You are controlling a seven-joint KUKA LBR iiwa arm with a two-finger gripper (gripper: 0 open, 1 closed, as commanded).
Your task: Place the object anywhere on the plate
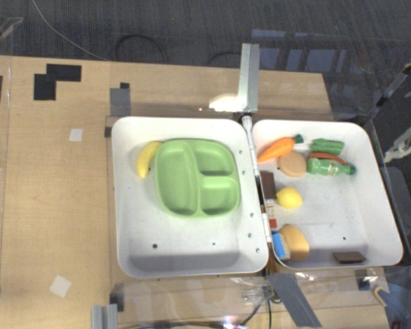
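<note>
A green divided plate [195, 178] lies in the left bin [185, 249] with nothing in its compartments. A yellow banana [147, 158] rests against the plate's left rim, on the bin floor. The right bin [346, 214] holds several toy foods: an orange carrot [277, 149], a tan round bun [292, 164], a yellow lemon [289, 198], a green vegetable [327, 144], a green bottle with a red piece along it [331, 167], and a tan loaf [295, 242] beside a blue item [279, 246].
A dark brown block [348, 257] lies at the right bin's front edge. A brown strip [266, 184] lies along the divider between the bins. A metal post [249, 77] stands behind the bins. The wooden bench [48, 204] stretches to the left.
</note>
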